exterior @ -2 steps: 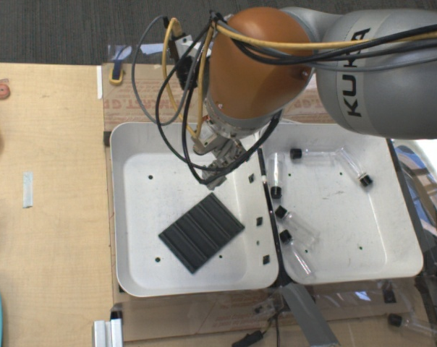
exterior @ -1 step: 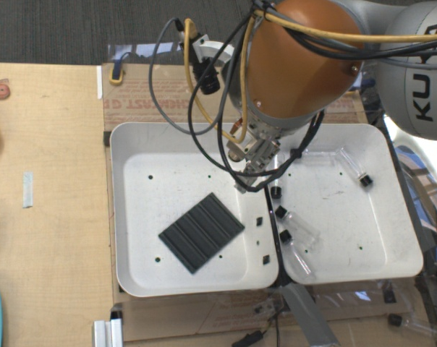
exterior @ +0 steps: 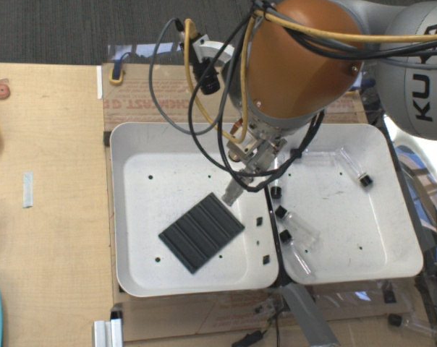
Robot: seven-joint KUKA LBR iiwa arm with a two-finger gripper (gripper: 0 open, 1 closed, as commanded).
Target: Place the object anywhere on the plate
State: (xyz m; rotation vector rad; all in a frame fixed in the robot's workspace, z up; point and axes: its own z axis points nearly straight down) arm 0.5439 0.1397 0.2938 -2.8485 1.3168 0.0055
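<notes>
In the camera view, toward the near middle of the left bin (exterior: 119,215): a dark ribbed plate (exterior: 202,232), flat and turned askew, with nothing visible on it. Just beyond its far right corner, close to the wall shared with the right bin (exterior: 401,219): the gripper (exterior: 236,190), hanging under the orange band (exterior: 298,56) and a tangle of cables (exterior: 160,78). Cannot tell how far the claw is open, nor whether it has hold of anything; too much hidden by the wrist. Probably the task's thing: one of the clear pieces with black ends in the right bin, one far right (exterior: 349,161), one near the shared wall (exterior: 305,243), both well apart from the plate. Also small black bits (exterior: 281,212) strewn along that wall. Risks, as judged from here: closing on nothing, since clear plastic reads poorly against white; catching a loose bit instead; nudging the plate with the tip, so near its corner; snagging a slack cable loop; dropping the piece short, into the left bin beside the plate.
</notes>
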